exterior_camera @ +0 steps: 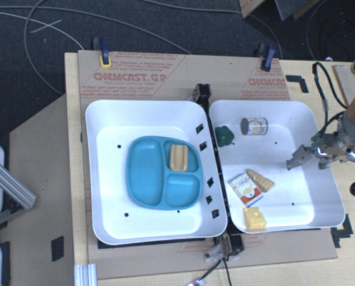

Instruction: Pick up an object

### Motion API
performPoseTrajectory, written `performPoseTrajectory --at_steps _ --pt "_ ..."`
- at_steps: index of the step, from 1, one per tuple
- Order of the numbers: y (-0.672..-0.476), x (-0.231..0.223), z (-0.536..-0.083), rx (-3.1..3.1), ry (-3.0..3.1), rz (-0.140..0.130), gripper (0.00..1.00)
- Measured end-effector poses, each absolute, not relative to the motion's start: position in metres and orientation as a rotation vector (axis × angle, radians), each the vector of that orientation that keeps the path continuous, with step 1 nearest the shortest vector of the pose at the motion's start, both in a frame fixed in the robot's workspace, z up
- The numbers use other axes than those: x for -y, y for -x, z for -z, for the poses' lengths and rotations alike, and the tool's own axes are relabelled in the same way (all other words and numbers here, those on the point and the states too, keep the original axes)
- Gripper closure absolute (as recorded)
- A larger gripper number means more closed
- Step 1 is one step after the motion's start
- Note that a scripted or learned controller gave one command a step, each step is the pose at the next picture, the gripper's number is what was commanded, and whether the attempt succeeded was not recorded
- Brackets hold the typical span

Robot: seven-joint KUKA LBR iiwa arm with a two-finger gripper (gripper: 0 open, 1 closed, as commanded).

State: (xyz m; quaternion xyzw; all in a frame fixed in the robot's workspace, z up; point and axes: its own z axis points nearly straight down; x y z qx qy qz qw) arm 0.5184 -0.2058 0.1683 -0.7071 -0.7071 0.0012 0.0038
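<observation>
Over right bin (320, 177), near its right wall: gripper (311, 155), fingers spread wide, nothing between them. Right bin contents: green object (225, 136), small can (254, 126) on its side, cone (261, 180) touching snack packet (244, 188), yellow block (255, 218). Left bin (105, 159): blue divided tray (147, 174), tan piece (178, 157) in upper right compartment.

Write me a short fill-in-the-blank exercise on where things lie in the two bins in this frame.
1. The blue divided tray lies in the ____ bin.
2. The tan block rests in one of the tray's ____.
3. The small can lies on its ____ in the right bin.
4. The yellow piece sits near that bin's ____ edge.

Missing words: left; compartments; side; front
</observation>
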Motion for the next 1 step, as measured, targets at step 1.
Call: performPoseTrajectory --at_steps 1 --pt "-0.5121 0.2081 -0.1237 2.216 2.217 -0.003 0.0"
